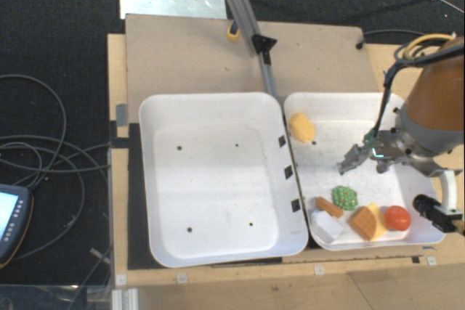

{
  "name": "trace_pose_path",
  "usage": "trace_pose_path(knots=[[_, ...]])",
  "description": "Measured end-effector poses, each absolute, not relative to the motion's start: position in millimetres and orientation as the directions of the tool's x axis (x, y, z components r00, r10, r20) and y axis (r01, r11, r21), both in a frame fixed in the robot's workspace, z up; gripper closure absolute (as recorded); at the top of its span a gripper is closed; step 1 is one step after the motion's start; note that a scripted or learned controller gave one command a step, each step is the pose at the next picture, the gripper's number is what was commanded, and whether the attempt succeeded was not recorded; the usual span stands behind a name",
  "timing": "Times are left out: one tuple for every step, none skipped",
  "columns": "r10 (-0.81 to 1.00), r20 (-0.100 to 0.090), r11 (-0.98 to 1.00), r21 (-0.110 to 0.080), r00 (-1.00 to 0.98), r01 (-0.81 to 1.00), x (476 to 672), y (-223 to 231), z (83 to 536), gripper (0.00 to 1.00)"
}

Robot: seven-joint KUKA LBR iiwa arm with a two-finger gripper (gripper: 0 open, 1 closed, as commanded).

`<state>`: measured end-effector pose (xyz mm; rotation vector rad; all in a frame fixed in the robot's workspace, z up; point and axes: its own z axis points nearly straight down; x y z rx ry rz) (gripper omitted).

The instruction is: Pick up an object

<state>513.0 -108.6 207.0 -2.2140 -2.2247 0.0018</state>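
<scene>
The right bin [330, 149] holds the objects. A yellow lump [302, 127] lies near its back left corner. Along its front edge sit a green knobbly piece [344, 196], a small orange stick [328, 207], a white block [328, 226], an orange wedge [368, 221] and a red ball [397, 217]. My gripper [366, 162] hangs over the bin's middle right, above and behind the green piece. It is open: its two grey fingers [351, 159] are spread apart with nothing between them.
The left bin [156, 178] lies beside the right one, sharing a wall with black clips [288, 171]. A grey pole [243, 7] slants in from the back. Cables trail on the floor at left, next to a handheld screen [9, 218].
</scene>
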Motion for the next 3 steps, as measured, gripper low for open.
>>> trace_pose_path(knots=[[1.0,0.001,0.002,0.001,-0.002,1.0,513.9,-108.7,208.6,0.0],[1.0,0.002,0.001,-0.004,-0.001,1.0,510.3,-101.3,163.3,0.0],[1.0,0.001,0.001,-0.004,-0.001,1.0,504.8,-99.2,102.5,0.0]])
